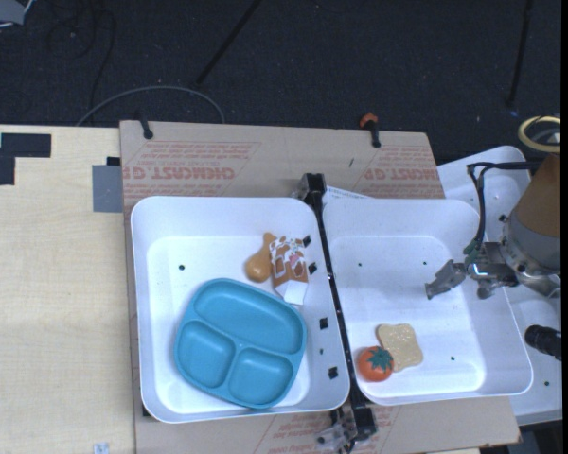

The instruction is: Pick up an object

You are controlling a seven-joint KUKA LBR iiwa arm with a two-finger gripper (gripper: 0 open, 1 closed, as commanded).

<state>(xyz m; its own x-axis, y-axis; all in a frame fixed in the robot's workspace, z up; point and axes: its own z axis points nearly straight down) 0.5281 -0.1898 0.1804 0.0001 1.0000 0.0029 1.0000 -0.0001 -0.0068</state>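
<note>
we see a pale wooden tabletop (47,253) carrying a cardboard sheet (265,164) on which two shallow white bins sit side by side, touching along a black divider strip. the left bin (156,253) holds a blue three-compartment plate (239,341) lying flat in its near half, and just beyond the plate's far edge a brown gingerbread-style toy (277,259) rests near the divider. the right bin (454,367) holds a tan slice of toy bread (401,344) near its front edge, with a small red tomato (374,364) touching the bread's left side. the grey arm (540,220) reaches in from the right, and its pincer (447,282) hangs over the right side of that bin, well apart from the bread and tomato; nothing sits between its tips, and we cannot tell whether they are spread or pressed together.
</note>
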